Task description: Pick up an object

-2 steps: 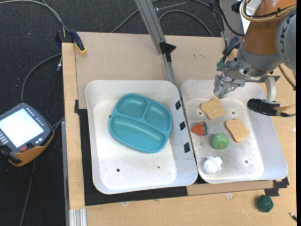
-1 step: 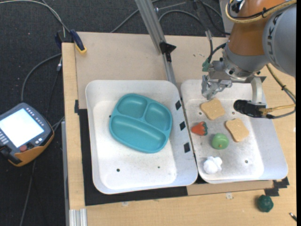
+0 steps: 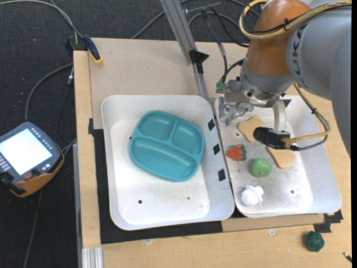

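The big grey arm (image 3: 318, 43) with its orange band (image 3: 279, 21) reaches in from the right and hangs over the far end of the right bin (image 3: 323, 191). Its pincer (image 3: 231, 109) points down near the bin's far left corner, just beside the wall between the two bins. I cannot tell how wide it is.

In the right bin, a tan toy shaped like a bone (image 3: 268, 140) lies in the middle, partly under a black part of the arm. Just beside it, nearer the left wall, is a small red strawberry toy (image 3: 237, 153). A green ball like an apple (image 3: 260, 167) sits near that. A little white toy (image 3: 252, 195) lies at the near end.

The left bin (image 3: 128, 205) holds a teal plate with three parts (image 3: 166, 145).

A dark green ball (image 3: 314, 240) rests on the table (image 3: 139, 60) outside the bins.
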`<state>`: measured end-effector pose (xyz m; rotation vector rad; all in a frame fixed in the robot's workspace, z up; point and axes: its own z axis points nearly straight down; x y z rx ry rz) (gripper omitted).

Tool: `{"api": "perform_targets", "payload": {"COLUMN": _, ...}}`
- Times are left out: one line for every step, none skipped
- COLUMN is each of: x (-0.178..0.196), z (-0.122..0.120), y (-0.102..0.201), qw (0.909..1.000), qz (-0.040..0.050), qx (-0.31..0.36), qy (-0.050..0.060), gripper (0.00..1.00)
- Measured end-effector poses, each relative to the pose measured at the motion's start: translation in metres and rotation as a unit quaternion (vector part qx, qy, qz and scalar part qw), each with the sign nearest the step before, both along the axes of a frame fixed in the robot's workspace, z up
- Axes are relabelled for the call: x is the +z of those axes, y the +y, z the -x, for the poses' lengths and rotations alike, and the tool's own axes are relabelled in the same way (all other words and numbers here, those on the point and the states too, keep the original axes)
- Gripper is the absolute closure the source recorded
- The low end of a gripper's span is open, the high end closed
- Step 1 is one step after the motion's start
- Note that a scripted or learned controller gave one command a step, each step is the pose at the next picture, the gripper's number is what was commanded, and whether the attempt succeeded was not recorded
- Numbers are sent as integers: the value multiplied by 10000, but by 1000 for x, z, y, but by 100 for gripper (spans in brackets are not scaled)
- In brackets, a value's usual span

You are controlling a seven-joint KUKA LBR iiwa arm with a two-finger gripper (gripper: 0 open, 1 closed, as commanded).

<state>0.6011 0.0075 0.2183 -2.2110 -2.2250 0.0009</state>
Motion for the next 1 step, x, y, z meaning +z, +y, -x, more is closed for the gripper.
{"api": "perform_targets", "payload": {"x": -4, "z": 14, "y": 61, "qw": 10000, "qz": 2, "qx": 2, "qy": -2, "gripper": 100}}
